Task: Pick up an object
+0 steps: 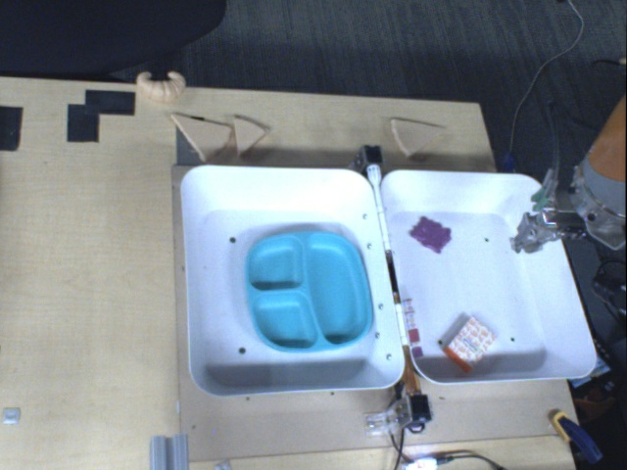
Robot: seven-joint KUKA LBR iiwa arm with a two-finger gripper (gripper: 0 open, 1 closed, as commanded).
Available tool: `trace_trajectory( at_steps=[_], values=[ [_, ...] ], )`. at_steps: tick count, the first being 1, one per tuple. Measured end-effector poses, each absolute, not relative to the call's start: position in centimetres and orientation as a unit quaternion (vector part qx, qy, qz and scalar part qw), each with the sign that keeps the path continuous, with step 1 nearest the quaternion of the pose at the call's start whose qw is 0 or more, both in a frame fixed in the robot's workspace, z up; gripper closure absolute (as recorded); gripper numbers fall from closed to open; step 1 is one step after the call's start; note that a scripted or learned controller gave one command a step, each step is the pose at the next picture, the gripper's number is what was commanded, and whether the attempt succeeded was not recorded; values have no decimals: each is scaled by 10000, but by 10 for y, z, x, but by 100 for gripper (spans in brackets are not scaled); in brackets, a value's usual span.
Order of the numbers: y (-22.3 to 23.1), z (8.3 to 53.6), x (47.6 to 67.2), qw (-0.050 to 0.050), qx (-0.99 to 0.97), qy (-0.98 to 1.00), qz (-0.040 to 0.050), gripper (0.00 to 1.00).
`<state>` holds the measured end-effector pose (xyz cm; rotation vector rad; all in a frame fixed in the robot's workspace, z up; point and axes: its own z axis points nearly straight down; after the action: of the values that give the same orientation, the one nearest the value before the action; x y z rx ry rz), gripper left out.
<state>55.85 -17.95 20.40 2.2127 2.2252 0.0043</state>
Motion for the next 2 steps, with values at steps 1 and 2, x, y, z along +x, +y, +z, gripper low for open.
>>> trace_trajectory(
  at_steps=[1, 2],
  values=[
    [-180, 203, 558, 12, 7052, 7090, 9, 0],
    [-126, 98, 527, -11, 7051, 7091, 2, 0]
  ],
)
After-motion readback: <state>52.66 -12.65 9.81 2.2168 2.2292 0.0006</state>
